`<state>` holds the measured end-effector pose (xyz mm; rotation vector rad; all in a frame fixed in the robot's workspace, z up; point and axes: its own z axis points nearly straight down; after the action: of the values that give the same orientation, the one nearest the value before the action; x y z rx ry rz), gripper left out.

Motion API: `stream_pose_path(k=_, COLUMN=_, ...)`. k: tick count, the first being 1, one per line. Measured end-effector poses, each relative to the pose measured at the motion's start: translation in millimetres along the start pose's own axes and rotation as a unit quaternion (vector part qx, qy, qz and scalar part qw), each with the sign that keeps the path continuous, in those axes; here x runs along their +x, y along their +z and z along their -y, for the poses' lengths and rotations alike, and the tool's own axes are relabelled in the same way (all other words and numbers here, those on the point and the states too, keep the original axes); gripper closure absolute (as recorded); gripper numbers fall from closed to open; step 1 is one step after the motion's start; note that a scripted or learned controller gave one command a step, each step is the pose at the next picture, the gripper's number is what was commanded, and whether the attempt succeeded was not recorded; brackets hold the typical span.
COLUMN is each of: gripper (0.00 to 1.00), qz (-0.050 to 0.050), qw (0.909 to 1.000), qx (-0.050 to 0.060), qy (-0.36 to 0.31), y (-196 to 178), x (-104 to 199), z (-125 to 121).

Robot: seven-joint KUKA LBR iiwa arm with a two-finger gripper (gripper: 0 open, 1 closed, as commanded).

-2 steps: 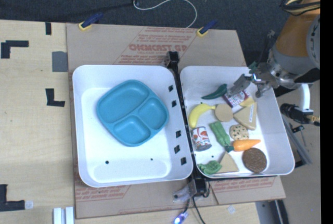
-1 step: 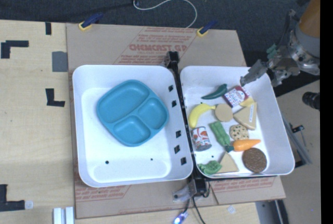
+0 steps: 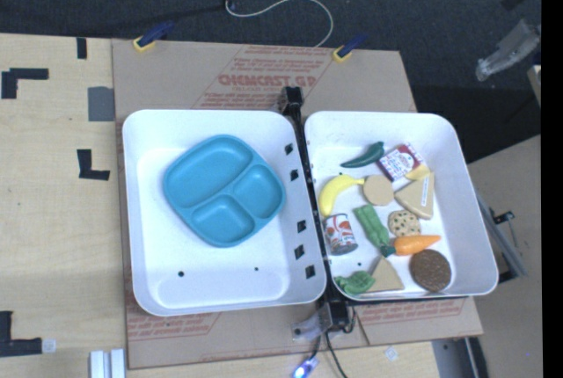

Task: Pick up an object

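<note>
The right bin holds several toy foods: a yellow banana, a dark green pepper, a red and white packet, a small can, an orange carrot, a round brown cookie and a chip cookie. My gripper is a blurred grey shape at the upper right. It is outside the bins, well above and right of the right bin's far corner, and nothing is seen in it.
A blue divided plate lies in the left bin. The bins meet along a black-clipped seam. A white cable loops behind the cardboard base. Green leaf and a tan wedge lie by the right bin's front wall.
</note>
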<state>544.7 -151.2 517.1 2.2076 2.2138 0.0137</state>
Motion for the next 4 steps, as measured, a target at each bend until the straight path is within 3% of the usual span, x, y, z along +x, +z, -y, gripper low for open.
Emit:
stream_pose_path(k=1, gripper=1.0, qz=-0.001, qw=1.0, qx=0.008, qy=0.001, y=-0.1, x=-0.2, z=-1.0)
stream_pose_path(k=2, gripper=1.0, qz=-0.003, qw=1.0, qx=0.007, qy=-0.001, y=-20.7, x=49.2, z=47.2)
stream_pose_path(k=4, gripper=1.0, qz=-0.003, qw=1.0, qx=0.009, qy=-0.003, y=-19.4, x=192.4, z=60.1)
